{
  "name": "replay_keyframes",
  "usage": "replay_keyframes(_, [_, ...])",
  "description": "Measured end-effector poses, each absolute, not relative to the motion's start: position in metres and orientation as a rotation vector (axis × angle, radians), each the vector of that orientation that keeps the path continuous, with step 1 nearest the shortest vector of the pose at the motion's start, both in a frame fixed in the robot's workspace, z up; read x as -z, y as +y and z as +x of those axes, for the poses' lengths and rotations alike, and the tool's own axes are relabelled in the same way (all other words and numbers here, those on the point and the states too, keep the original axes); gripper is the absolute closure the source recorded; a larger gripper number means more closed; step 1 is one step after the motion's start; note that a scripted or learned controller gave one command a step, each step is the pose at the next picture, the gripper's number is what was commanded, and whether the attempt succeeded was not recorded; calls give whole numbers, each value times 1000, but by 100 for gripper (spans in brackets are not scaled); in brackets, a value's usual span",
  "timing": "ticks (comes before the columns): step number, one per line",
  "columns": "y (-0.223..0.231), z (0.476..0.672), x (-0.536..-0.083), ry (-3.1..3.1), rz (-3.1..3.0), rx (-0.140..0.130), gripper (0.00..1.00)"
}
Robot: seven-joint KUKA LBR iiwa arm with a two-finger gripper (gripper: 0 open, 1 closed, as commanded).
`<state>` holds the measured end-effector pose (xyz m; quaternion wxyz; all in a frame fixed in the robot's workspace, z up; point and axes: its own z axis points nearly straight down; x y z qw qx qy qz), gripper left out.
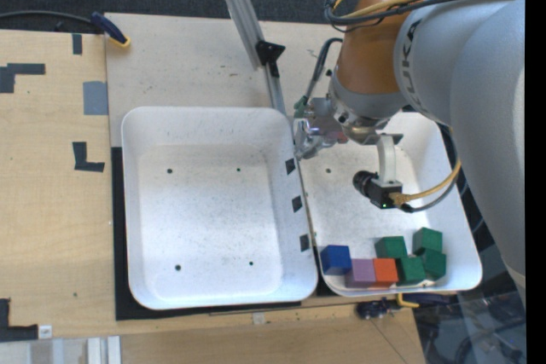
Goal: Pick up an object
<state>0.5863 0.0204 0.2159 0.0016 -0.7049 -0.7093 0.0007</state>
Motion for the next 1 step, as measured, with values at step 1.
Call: replay_keyframes(1, [68,590,-212,-2227,-2213,-1,100])
